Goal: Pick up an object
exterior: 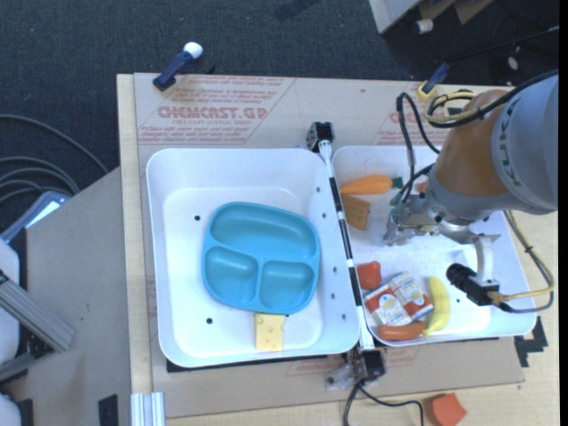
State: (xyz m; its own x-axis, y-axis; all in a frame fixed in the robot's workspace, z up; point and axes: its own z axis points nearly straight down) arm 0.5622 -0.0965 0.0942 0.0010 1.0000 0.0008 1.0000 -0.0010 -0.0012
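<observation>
Arm (497,162) reaches in from the right over the right bin (510,322); gripper (401,229) sits low near that bin's middle. Grip state: cannot tell (wrist covers it). Just beside it lie a carrot (366,185) and a tan block (356,211). Nearer the front edge: red piece (369,275), packet (399,300), banana (438,303), sausage (399,332). Left bin (169,238) holds a blue tray (260,257) and a cheese slice (270,331).

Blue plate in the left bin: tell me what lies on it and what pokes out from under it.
The blue plate has three bare compartments. At its near edge a yellow cheese slice lies on the left bin; whether the slice runs under the plate's rim cannot be told.
</observation>
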